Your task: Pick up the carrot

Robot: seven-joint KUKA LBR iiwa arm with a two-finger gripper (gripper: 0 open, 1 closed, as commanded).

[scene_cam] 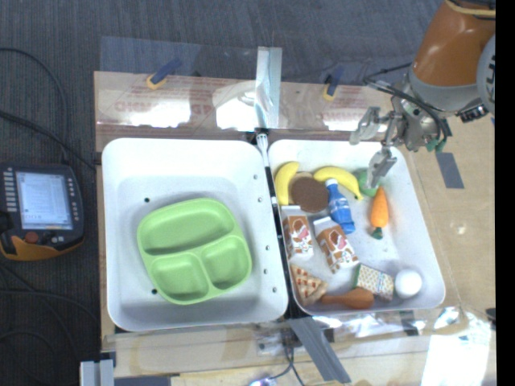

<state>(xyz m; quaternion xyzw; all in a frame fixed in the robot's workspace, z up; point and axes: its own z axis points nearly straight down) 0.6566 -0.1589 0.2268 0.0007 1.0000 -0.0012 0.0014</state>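
Small orange carrot with green top lies in right white bin, right of blue bottle. Hand sits just above carrot's green end, fingers spread, gripping nothing.

Bright even overhead light, glare on clear plastic sheet, slightly soft focus

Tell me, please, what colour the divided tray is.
Light green tray, seen clearly in the camera view.
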